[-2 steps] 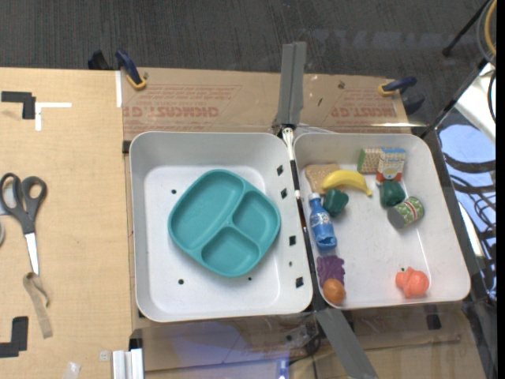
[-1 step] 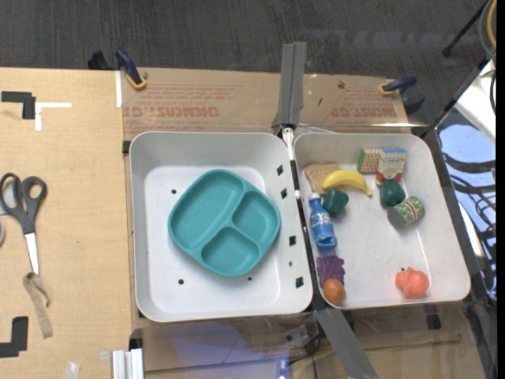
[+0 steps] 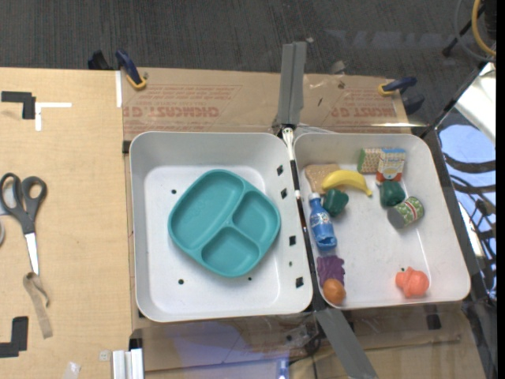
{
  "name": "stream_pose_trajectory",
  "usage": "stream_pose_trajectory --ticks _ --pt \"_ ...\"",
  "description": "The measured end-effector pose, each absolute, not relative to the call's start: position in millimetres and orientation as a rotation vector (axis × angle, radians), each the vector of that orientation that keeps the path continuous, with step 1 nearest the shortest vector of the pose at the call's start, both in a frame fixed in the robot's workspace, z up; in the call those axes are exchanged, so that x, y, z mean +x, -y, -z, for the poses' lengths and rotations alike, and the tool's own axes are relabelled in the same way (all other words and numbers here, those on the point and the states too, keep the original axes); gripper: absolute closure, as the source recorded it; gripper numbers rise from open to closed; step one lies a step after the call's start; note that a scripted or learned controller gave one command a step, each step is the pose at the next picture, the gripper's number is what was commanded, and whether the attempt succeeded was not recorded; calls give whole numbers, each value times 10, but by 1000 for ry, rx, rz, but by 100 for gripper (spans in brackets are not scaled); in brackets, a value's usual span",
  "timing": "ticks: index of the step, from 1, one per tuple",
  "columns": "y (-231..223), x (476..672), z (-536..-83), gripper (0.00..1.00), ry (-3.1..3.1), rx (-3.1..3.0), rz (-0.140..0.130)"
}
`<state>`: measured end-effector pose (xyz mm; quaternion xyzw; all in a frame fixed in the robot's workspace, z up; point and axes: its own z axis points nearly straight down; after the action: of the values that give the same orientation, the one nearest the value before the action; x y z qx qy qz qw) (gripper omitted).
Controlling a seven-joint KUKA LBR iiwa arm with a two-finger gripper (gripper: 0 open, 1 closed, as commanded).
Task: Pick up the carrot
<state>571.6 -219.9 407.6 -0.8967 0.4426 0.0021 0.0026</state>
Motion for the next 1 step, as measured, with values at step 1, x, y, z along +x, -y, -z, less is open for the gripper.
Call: stream_pose_trajectory --ticks 1 --pt "2104 5467 -4344 100 -836 -3022 -5"
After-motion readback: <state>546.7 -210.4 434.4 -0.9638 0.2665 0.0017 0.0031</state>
